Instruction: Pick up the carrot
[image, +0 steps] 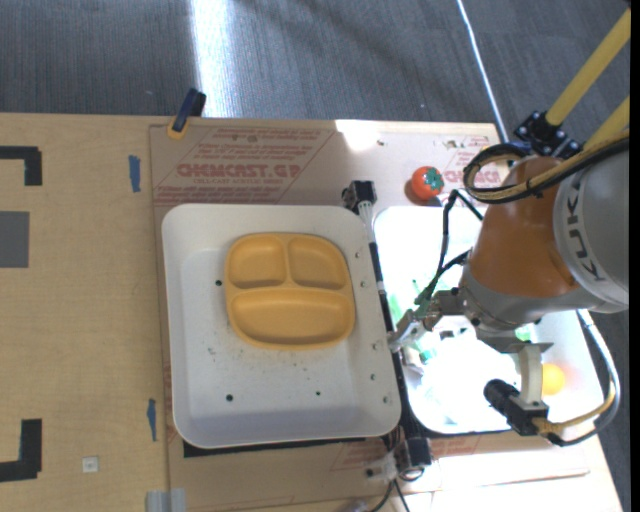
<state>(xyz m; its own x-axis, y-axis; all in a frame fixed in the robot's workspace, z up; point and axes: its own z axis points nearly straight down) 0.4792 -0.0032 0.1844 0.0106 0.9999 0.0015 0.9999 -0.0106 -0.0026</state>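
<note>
Jaws couldn't be judged: the gripper (421, 326) sat low at the left side of the right bin (455, 412), mostly covered by the arm (520, 250) and cables, so whether it was open or holding anything was unclear.

Left bin (182, 330) held a yellow plate (290, 288) with three compartments, all bare, lying flat near the bin's back half. Dark specks dotted the bin floor in front of the plate.

Right bin was washed out by glare. Small green bits (418, 300) showed just beside the gripper. An orange-yellow blob (553, 378) lay near the bin's right side, blurred, partly behind a black bracket (508, 400). The carrot couldn't be picked out with certainty; the blob may be it, can't tell.

Behind the right bin, on the cardboard (250, 150), sat a red round item (427, 183) with a green top, outside both bins. Arm cut off at the right edge.
</note>
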